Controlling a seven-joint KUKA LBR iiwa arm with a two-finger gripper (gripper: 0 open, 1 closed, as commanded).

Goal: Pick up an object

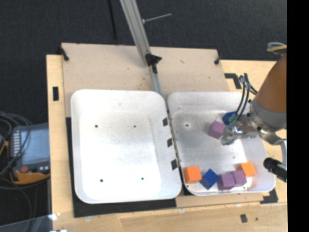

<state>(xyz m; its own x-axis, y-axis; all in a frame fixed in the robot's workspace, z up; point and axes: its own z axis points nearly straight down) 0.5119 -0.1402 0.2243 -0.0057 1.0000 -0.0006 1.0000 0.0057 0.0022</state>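
Reaching in from the right, the end effector (229, 135) hangs over the right bin (193, 108), with a purple cube (217, 129) just at its left tip. Whether its two fingers are apart or together I cannot tell, since they blur into a pale grey shape against the white floor; nor can I tell whether the cube sits between them or only beside them. A blue block (229, 118) lies just behind the cube, partly hidden by the wrist and its dark cables. Above the wrist, the arm's orange band (274, 88) fills the right side of the view.

Along the near wall of the same bin lies a row of blocks: an orange cube (192, 174) at the left, a blue cube (210, 178) touching it on its right, then two purple cubes (231, 180) pressed side by side, and a second orange cube (248, 168) just behind their right end. These are well apart from the end effector.

At the left, the left bin (84, 129) sits edge to edge with the right one on the tan surface (106, 64). A slanted aluminium rail (135, 25) rises from the back of the surface between the bins. Off the left edge of the surface rests a handheld control pendant (29, 149) with its cables.
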